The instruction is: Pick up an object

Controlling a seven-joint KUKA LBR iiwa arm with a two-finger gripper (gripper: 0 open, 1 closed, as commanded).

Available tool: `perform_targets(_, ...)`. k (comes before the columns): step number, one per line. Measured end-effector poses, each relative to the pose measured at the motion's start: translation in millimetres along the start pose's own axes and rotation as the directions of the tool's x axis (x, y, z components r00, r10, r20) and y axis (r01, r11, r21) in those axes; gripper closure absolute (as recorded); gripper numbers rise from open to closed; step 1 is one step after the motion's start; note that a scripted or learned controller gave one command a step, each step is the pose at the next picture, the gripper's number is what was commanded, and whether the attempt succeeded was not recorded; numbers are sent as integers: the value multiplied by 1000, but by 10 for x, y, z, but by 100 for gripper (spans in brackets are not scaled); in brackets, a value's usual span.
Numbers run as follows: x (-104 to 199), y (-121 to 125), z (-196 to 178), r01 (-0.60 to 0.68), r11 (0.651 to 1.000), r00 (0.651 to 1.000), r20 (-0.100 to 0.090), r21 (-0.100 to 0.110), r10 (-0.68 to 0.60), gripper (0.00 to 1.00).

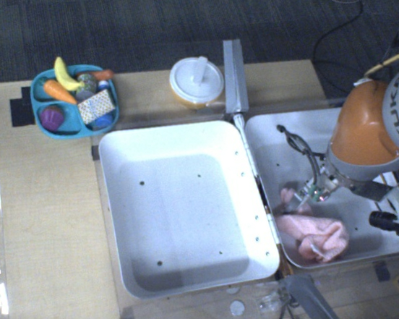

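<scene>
The left bin (180, 209) holds nothing. In the right bin (270, 138), a pink cloth (313, 233) lies at the near edge, not lifted. The gripper (313, 192) hangs just above it; whether its jaws are apart cannot be told. The pick looks undone.
</scene>
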State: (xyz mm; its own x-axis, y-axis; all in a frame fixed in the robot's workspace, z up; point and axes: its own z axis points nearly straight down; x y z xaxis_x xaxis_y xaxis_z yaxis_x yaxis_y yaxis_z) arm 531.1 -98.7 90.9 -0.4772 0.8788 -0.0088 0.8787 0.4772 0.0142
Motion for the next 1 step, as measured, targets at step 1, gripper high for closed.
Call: perform_targets(1,227,-286,-9,-1,1000,1000,3,-4,1,0)
